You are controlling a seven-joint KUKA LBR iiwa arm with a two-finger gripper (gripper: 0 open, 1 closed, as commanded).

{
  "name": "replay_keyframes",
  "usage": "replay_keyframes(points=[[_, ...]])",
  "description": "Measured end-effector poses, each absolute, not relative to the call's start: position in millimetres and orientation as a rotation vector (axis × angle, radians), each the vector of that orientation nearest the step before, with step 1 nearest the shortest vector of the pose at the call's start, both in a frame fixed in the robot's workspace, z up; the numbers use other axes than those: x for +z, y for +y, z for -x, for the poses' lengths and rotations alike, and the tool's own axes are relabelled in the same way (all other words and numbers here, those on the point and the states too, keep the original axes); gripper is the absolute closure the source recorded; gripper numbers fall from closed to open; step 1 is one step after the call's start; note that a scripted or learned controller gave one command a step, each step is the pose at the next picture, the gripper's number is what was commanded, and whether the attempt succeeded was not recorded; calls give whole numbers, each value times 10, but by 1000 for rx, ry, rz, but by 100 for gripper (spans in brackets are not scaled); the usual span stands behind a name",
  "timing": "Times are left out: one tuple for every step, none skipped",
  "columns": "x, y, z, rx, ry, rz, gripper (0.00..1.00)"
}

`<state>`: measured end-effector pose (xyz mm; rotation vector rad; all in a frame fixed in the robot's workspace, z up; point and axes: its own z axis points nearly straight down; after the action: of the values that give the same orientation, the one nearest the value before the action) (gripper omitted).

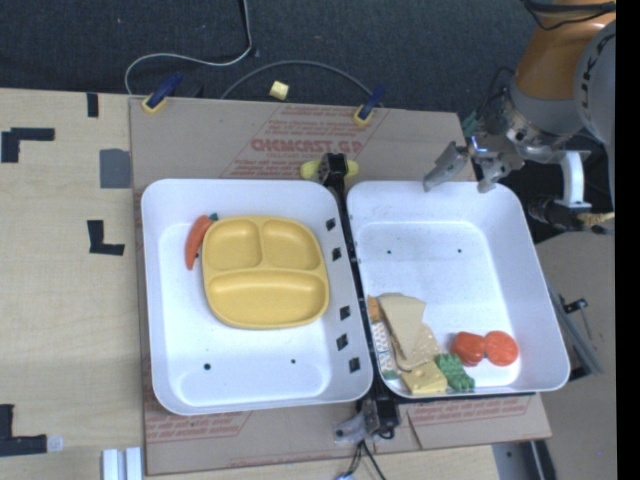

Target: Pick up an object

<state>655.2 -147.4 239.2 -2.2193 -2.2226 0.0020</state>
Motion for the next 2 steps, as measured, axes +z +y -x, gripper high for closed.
replay_keyframes(points=[[1322, -1406, -5379, 17, -2205, 2212, 0], [1486, -1402, -5455, 1, -2222, 2218, 100]])
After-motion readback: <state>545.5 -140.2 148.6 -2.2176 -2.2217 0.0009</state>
